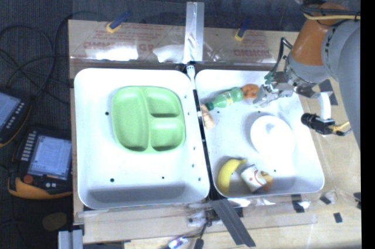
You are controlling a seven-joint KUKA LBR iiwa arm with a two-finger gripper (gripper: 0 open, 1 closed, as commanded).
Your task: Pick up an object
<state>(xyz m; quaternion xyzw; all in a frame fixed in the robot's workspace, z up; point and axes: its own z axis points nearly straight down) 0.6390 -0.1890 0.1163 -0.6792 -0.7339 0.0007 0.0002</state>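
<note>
Two shallow white bins are seen side by side on the table (79,31). The right bin (310,154) is taken as the landmark. Inside it, near its far edge, a green bottle (225,98) is laid on its side, with a small orange object (250,90) touching its right end. A white round dish (271,132) is placed near the bin's middle, toward its right wall. At the near edge a yellow banana (229,172) is found, and just beside it, on its right, a small white cup with red marks (254,178). Against the bin's left wall a small tan item (207,117) is lodged. The gripper (271,91) is positioned over the bin's far right part, just right of the orange object; whether it is released or clenched cannot be told, and nothing is seen between its parts. In the left bin (94,142) a green divided tray (149,118) is held
</note>
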